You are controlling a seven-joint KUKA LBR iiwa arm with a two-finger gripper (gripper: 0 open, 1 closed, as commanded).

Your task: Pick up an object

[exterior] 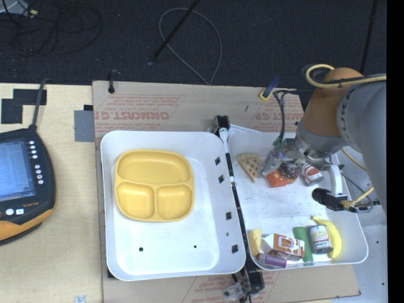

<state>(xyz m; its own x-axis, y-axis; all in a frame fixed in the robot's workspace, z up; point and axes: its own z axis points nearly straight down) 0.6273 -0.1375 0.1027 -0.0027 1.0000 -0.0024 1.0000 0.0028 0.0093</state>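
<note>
My gripper (279, 164) reaches down into the right bin (281, 210) near its back edge, under the grey arm with the orange band (328, 109). A red rounded object (278, 179) lies right below and against the gripper's tip. A tan waffle-like wedge (249, 166) sits just to its left, and a small red-and-white can (310, 174) just to its right. Whether anything is held is hidden by the gripper body.
The right bin's front edge holds a banana (332, 235), a small jar (320, 237), a green item (300, 242), an orange-white packet (285, 245) and a yellow piece (255, 240). A yellow divided plate (153, 185) lies in the left bin (164, 257). A teach pendant (22, 182) rests at far left.
</note>
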